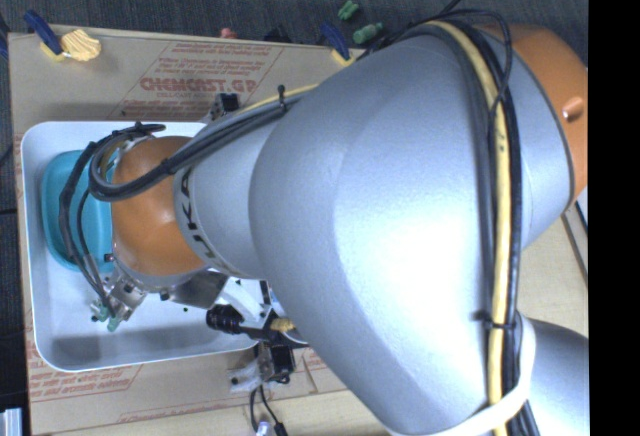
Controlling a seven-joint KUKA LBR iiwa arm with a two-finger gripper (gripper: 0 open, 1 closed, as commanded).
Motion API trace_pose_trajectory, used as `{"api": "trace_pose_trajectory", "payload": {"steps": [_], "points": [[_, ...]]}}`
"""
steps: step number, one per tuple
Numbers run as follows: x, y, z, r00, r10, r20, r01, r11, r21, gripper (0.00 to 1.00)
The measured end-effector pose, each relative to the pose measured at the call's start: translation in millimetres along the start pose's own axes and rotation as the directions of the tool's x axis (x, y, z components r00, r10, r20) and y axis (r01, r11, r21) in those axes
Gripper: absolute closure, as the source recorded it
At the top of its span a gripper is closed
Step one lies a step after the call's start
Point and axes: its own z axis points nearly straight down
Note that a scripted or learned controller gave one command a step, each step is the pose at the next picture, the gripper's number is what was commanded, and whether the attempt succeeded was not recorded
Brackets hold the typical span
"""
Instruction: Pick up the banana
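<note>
Over the left bin (40, 344), the arm (400, 224) reaches low beside a blue object (60, 214); gripper (108, 312) state unclear, so no banana pickup can be judged.

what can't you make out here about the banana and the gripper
- Banana: not made out in the camera view; the arm covers most of the white bin.
- Gripper: hidden under the orange band.
- Blue object: mostly covered by the arm and cables, so unidentifiable.
</note>
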Motion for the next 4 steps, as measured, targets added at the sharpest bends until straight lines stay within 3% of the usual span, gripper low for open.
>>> {"api": "trace_pose_trajectory", "payload": {"steps": [4], "points": [[1, 1, -39, 1.0, -0.013, -0.002, 0.013, 1.0, 0.007, 1.0]]}}
